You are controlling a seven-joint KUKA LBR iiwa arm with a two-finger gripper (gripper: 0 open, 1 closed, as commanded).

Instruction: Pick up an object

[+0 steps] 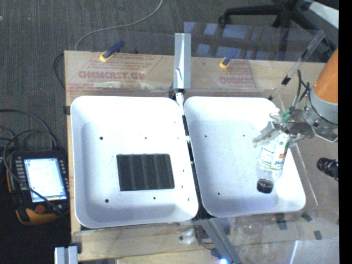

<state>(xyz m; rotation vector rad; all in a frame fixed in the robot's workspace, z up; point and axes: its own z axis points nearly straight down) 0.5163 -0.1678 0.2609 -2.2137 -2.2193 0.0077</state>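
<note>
Gripper (279,126) position is being shown over the right side of the right bin (231,202), at the upper end of a clear plastic bottle (273,157). Whether the bottle is being pinched cannot be told. Largest first: the left bin (93,120) is bearing a dark ribbed rectangular tray (145,171); the right bin is bearing the bottle, which is lying tilted with its dark cap (264,186) pointing toward the near edge. The step in hand is judged to be the grasp. Next, a confirmed hold is being called for, then a vertical lift.
</note>
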